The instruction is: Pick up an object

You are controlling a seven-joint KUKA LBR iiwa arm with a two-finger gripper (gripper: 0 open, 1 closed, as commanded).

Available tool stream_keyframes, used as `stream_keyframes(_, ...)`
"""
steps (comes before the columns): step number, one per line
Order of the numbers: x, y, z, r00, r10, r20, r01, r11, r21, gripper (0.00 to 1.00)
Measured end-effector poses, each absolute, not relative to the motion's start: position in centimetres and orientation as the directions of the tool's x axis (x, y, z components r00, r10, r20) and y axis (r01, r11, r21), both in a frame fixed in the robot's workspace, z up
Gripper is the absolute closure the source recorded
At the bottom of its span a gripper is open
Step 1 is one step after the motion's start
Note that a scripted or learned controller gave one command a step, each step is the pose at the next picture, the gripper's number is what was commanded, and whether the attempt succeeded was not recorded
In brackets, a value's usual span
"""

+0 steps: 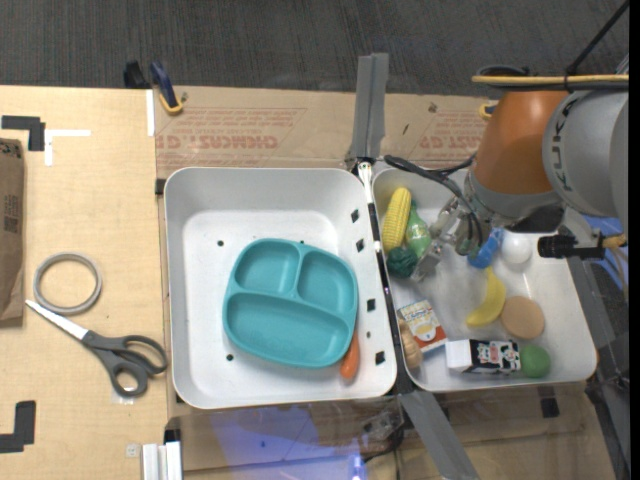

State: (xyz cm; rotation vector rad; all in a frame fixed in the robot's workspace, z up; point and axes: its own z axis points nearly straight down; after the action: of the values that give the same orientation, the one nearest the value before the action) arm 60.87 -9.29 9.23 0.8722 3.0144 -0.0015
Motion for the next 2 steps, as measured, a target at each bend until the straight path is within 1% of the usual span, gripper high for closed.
stream_keyframes(1,55.7,-9.8,9.2,-0.838,0.545,-0.002,0.545,0.838,0.0,0.0)
stream_keyframes(2,61.2,-9.6,9.2,-0.849,0.529,-0.004,0.529,0.849,0.001,0.0)
